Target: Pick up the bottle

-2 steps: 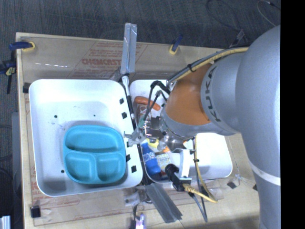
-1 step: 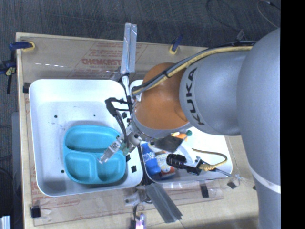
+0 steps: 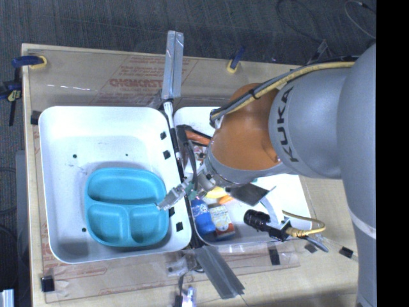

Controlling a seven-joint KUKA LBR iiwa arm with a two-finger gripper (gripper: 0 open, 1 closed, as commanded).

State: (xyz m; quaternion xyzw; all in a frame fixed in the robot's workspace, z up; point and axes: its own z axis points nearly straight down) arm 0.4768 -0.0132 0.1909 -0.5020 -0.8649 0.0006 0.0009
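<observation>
The bottle (image 3: 209, 220) is blue with a pale label and lies on its side in the front left corner of the right bin (image 3: 192, 115). An orange bit shows at its upper end. My gripper (image 3: 189, 189) is low over the wall between the two bins, just above and left of the bottle. The grey wrist and orange band hide most of the gripper, and I cannot see anything held in it.
A blue divided tray (image 3: 126, 206) lies at the front of the left bin (image 3: 96, 130). A thin red and black item (image 3: 195, 135) lies at the back left of the right bin. The arm covers most of the right bin.
</observation>
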